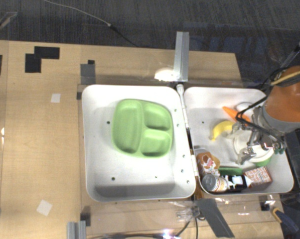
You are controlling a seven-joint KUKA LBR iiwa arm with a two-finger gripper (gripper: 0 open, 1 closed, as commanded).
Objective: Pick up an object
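Two shallow white bins sit side by side on a pale wooden worktop [35, 148], seen from above at a slant. The left bin [97, 183] holds a light green divided tray [141, 127], lying flat near its middle. The right bin [205, 96] holds a small clutter: a yellow banana [221, 130] near the centre, an orange carrot-like piece [230, 113] just behind it, a round white and green dish [254, 151], a metal can [214, 183] at the front edge, a dark green bottle [234, 176] lying beside the can, a small red and white packet [258, 175], and a brown snack pouch [206, 161].

The arm reaches in from the right, orange band above the wrist. Its claw [250, 146] hangs low over the dish, just right of the banana; whether it is apart or together I cannot tell, as the wrist and cables blur it.

The banana looks the nearest likely pick: light, a little soft, smooth-skinned, best taken across its middle. The dish seems stiff but wide, likely needing a rim grip.

Printing on the packet, can and pouch is too small to read.
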